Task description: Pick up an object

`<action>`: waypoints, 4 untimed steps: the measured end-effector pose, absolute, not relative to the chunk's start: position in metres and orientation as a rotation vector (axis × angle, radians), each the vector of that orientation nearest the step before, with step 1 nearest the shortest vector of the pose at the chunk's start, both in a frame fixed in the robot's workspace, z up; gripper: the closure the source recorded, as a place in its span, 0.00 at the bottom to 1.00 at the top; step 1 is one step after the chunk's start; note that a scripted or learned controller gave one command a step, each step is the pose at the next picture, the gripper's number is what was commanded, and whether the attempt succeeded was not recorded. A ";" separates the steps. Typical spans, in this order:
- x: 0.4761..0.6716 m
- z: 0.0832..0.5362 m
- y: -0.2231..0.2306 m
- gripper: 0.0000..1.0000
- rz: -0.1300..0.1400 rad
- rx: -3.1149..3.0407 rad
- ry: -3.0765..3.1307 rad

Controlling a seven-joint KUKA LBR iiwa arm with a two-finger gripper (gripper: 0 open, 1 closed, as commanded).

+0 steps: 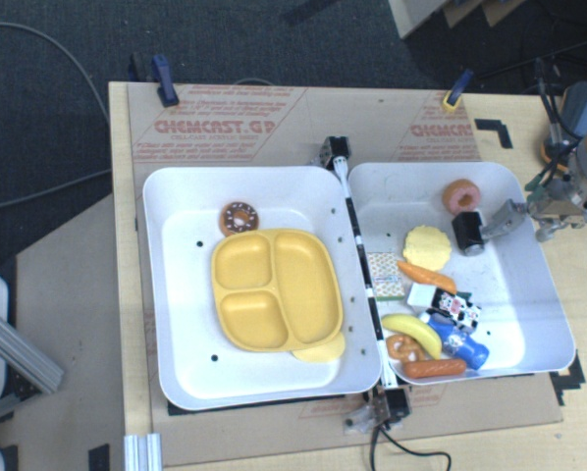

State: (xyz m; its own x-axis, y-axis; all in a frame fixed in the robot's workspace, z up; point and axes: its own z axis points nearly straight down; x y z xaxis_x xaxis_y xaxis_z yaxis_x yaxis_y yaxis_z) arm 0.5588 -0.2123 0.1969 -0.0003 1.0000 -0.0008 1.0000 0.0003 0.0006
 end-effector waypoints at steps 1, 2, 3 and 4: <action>0.578 0.095 -0.119 0.00 0.001 2.220 2.222; 0.564 0.088 -0.115 0.00 0.005 2.217 2.210; 0.564 0.097 -0.113 1.00 0.004 2.219 2.213; 0.563 0.096 -0.113 0.00 0.004 2.218 2.214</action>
State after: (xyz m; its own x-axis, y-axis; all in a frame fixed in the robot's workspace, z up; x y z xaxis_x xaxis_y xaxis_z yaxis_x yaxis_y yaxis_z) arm 0.5635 -0.1132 0.0965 0.0018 1.0000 -0.0033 1.0000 -0.0018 0.0072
